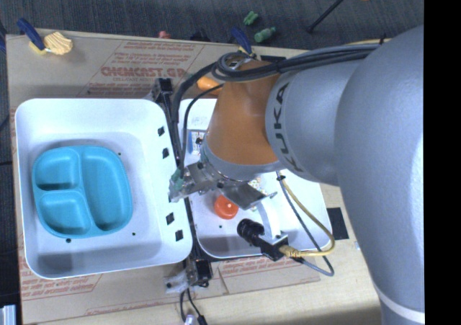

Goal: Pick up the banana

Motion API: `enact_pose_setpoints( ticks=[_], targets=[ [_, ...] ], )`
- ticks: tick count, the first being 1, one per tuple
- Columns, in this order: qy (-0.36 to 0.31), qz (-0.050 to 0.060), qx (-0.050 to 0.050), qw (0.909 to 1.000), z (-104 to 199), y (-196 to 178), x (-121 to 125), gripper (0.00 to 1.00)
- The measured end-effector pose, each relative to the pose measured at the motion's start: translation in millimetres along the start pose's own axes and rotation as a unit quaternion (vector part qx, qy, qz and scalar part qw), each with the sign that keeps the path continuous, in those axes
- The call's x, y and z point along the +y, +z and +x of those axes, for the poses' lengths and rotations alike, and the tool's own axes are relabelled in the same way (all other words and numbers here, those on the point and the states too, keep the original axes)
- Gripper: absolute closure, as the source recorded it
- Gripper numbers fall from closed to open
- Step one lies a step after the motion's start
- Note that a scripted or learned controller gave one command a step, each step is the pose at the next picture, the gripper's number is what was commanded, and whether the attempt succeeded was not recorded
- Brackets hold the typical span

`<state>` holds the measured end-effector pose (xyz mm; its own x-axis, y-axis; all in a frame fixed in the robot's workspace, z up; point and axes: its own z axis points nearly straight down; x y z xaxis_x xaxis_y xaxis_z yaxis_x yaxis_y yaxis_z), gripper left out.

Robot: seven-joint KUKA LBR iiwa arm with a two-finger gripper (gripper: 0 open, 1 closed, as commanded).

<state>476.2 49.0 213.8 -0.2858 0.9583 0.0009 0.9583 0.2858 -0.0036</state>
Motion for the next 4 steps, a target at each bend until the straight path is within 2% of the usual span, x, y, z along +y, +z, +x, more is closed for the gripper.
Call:
enact_pose_setpoints(
  ticks=[1, 2, 4],
  targets=[
    [-0.057, 0.001, 0.0, 0.9984, 45.7, 114.9, 18.4, 1.0],
    [0.086, 0.007, -0.001, 0.9963, 104.3, 124.2, 41.4, 1.0],
    [0.08, 0.011, 0.0, 0.9967, 105.0, 105.5, 40.4, 1.0]
  ],
)
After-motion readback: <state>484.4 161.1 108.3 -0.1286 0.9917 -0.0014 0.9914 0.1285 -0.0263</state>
